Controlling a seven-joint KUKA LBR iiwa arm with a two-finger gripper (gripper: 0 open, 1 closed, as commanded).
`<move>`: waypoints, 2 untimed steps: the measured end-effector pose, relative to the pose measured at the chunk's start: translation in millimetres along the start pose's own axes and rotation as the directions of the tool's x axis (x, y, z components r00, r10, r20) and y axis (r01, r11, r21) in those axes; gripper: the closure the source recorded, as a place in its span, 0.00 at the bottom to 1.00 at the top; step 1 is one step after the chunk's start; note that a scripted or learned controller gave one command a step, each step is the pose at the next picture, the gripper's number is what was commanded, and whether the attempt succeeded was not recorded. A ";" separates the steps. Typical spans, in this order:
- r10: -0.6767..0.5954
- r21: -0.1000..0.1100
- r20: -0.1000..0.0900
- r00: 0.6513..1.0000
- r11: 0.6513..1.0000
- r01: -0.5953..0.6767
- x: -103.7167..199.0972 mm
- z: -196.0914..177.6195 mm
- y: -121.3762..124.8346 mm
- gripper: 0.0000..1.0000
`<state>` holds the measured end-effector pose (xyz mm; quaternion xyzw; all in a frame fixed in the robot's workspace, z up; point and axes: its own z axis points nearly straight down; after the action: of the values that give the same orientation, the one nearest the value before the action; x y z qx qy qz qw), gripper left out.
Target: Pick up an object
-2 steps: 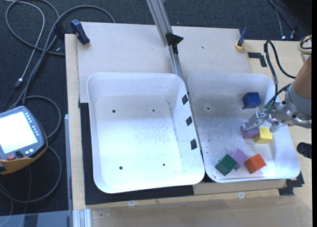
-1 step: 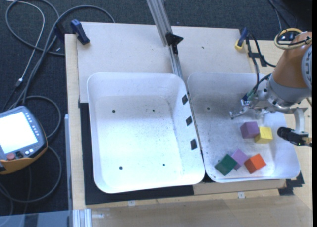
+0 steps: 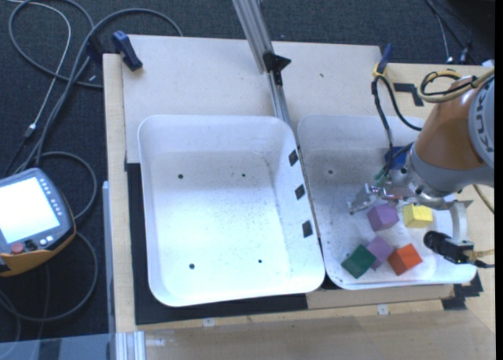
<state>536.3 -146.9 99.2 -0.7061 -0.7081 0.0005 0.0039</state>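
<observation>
While the left bin [image 3: 212,209] offers open floor, the gripper [image 3: 368,200] hangs crowded in the right bin [image 3: 330,154], beside purple [image 3: 383,216], yellow [image 3: 417,214], green [image 3: 359,260] and orange blocks [image 3: 405,258]; grip unclear.

Arm [image 3: 460,142]: cut off at the right edge.
Right bin [image 3: 330,146]: far-right wall hidden under the arm.
Hand [image 3: 368,200]: small, finger gap indistinct.
Teach pendant [image 3: 30,221]: cropped at the left edge.
Aluminium rail [image 3: 247,12]: runs out past the top edge.
</observation>
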 end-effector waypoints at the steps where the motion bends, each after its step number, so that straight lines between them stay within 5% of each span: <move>1: 0.005 -0.014 0.010 1.000 1.000 -0.005 -47.1 -62.0 13.3 0.00; 2: -0.001 0.003 -0.001 1.000 1.000 0.001 5.4 3.5 -6.2 0.00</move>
<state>530.1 -141.5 95.8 -0.7057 -0.7085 0.0011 0.0051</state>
